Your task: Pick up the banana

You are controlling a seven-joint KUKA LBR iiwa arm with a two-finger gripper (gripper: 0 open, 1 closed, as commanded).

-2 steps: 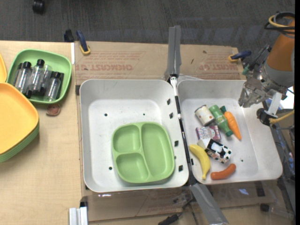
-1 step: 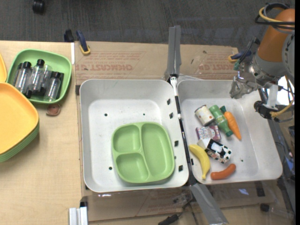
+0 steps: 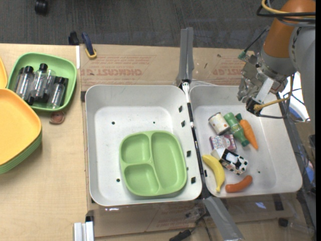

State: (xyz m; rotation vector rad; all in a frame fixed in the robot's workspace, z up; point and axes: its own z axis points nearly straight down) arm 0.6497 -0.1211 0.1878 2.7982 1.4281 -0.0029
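Camera view: approach step; gripper, jaw state unclear, hovers far from the banana; it must descend near-left.

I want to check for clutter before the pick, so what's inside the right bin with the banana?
The right bin holds the banana, a sausage, a carrot, a green bottle, a small can, a cow toy and a packet, partly covered.

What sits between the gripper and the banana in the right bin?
In the camera view, between gripper and banana lie a white can, a green bottle and a small packet.
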